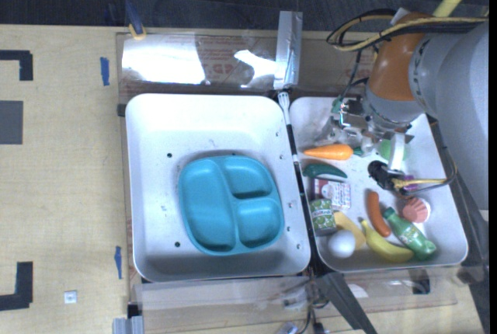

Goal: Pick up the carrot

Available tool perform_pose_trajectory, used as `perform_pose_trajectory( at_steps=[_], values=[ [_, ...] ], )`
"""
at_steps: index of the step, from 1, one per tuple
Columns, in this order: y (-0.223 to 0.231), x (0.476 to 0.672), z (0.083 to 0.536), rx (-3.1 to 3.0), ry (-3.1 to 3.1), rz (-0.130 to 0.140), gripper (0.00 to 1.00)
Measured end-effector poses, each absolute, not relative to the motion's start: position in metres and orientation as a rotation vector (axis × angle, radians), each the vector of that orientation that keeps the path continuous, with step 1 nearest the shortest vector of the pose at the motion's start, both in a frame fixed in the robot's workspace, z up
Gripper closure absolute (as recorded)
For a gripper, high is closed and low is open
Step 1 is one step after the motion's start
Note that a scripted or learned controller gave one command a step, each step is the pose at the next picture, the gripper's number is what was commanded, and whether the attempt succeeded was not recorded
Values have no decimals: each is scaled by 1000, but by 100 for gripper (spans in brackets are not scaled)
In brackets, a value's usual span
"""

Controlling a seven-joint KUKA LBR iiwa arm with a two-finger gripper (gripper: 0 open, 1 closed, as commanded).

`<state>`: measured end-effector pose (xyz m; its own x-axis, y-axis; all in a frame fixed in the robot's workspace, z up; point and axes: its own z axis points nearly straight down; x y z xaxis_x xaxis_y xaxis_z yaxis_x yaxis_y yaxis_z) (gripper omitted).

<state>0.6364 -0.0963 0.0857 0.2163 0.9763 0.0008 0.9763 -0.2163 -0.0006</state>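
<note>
The gripper [359, 125] hangs in the upper part of the right bin [454, 243], below the arm's orange band [394, 68]. The arm's bulk covers much of it, so whether its jaws stand apart or together cannot be told, and nothing shows between them.

The carrot [329, 152] lies on the bin floor just below and left of the gripper, lengthwise across the frame, near the bin's left wall; contact with the gripper cannot be made out.

Just below the carrot lies a dark green vegetable [324, 171], then a small red-and-white packet [331, 191] and a green can [321, 214]. Toward the lower right of the frame sit a white ball [341, 243], a banana [380, 244], a green bottle [410, 234] and a red sausage [375, 207].

In the left bin [147, 123] rests a blue divided tray [231, 202], well apart from the carrot, on the worktop [58, 169].
</note>
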Motion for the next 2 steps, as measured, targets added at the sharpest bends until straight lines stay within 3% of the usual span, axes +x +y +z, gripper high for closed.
perform_pose_trajectory(
  at_steps=[1,2],
  values=[
    [-108,608,87,-2152,-2290,-2,0],
    [-109,610,98,-2158,-2291,-8,100]
  ],
)
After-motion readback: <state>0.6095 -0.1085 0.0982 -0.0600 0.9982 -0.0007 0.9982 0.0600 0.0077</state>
